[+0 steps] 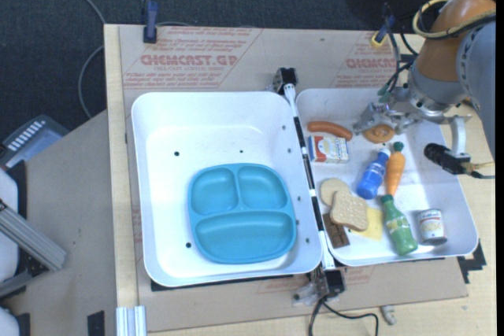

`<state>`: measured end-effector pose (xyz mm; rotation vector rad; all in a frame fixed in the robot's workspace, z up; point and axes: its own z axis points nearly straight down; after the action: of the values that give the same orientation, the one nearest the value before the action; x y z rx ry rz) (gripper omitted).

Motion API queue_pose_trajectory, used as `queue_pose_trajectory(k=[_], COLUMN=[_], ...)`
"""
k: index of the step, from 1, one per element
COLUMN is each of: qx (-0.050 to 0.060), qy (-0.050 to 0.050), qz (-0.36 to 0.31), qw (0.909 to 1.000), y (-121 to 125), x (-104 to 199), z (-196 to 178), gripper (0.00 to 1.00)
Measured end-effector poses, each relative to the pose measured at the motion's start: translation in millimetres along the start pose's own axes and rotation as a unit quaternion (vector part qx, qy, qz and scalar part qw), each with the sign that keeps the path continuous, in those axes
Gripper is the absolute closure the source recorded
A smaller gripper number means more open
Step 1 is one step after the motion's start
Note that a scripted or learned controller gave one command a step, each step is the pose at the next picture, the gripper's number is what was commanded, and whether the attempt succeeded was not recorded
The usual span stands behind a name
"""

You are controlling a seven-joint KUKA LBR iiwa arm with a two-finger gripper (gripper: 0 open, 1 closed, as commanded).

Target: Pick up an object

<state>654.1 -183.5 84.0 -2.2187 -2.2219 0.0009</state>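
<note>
The right bin (461,204) holds the objects. My gripper (379,120) is at the bin's back, right over a round brown biscuit (379,134), with its grey fingers (365,123) spread open to either side of the biscuit. Nothing is lifted. Just left of it lie a sausage (329,128) and a small red-and-white carton (329,149). In front of the gripper are a blue bottle (372,175) and a carrot (394,169).
Nearer the front lie a bread slice (349,210), a green bottle (398,227), a small can (431,225) and a brown bar (337,235). The left bin (157,169) holds a blue divided plate (240,212). The arm's black side part (445,157) hangs over the right rim.
</note>
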Motion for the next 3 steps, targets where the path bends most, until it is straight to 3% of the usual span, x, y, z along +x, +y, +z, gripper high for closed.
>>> queue_pose_trajectory(k=[1,2,3], qx=[-0.001,0.0,-0.002], qy=[0.0,0.0,0.0], qz=[0.001,0.0,0.001], qw=[1.0,1.0,1.0], y=[-72.6,-137.8,-116.7], x=[7.7,88.1,92.1], z=[-0.3,0.3,-0.1], gripper=[0.0,0.0,0.0])
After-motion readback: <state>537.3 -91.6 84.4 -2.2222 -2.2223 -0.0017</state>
